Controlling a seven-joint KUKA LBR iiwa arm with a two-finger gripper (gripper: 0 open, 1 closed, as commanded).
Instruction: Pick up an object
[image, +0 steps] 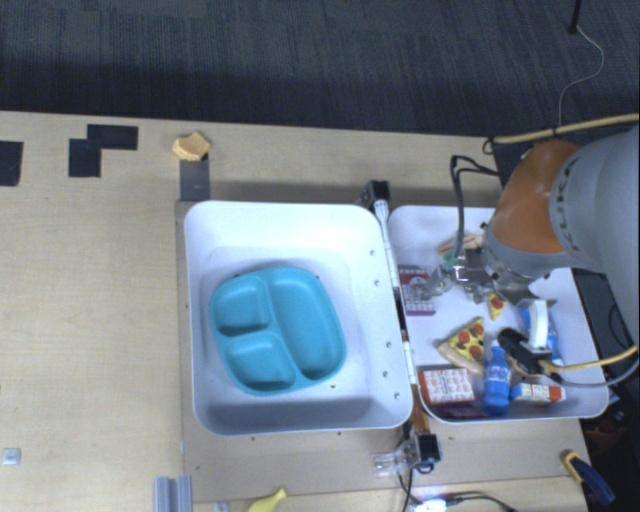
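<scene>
Bench (90, 330): pale wood; dark carpet beyond
Left bin (370, 300): shallow white; holds a teal three-part tray (277, 328), smooth plastic
Right bin (420, 225): crowded; pizza slice (465, 343), blue bottle (496, 380), red packet (447, 384), small carton (415, 288)
Gripper (440, 275): low at the bin's far left, by the carton; grip state cannot be told

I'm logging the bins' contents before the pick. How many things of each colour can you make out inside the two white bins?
Teal: 1, the divided tray in the left bin.
Blue: 1, the bottle.
Yellow-orange: 1, the pizza slice.
Red-and-white: 2, the packets and.
Total: 5 clearly seen; others under the arm are unclear.
</scene>
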